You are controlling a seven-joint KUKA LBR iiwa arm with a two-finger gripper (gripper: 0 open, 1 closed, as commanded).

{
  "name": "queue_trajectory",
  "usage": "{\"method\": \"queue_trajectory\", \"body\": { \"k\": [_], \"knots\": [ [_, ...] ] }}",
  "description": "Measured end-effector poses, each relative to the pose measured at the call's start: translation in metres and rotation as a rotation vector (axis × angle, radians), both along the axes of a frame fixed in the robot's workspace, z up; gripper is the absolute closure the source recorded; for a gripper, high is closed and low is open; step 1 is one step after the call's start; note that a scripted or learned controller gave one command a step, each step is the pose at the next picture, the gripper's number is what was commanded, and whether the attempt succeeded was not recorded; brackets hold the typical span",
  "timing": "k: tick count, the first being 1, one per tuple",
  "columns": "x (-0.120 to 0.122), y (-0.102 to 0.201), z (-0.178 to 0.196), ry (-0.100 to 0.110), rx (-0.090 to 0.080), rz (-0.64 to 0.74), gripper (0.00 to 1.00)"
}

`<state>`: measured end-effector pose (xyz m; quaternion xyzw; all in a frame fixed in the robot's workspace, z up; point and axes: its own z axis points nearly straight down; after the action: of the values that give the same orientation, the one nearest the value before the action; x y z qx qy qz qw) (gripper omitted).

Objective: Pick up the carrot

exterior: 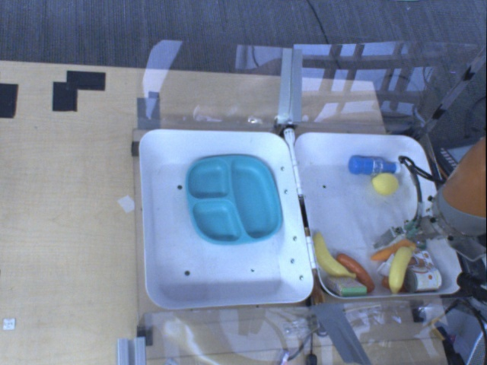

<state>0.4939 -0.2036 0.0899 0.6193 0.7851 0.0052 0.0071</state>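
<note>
Orange against white, the carrot lies slanted in the right bin, toward that bin's five o'clock corner. The arm's tool hangs just above the carrot's upper end, reaching in from three o'clock; whether it is open or closed cannot be made out. Just below the carrot, at six o'clock from it, a yellow banana stands nearly on end. A second banana and a red sausage lie near the bin's seven o'clock corner. A blue bottle and a yellow lemon sit toward twelve o'clock. On the same worktop, the left bin holds a blue divided tray.
</note>
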Motion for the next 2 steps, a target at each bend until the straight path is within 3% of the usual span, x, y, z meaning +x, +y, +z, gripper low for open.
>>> {"method": "queue_trajectory", "body": {
  "k": [1,2],
  "knots": [
    [0.027,-0.002,0.121,0.008,-0.005,0.161,0.00],
    [0.067,-0.001,0.031,0.012,-0.005,0.396,0.00]
  ]
}}
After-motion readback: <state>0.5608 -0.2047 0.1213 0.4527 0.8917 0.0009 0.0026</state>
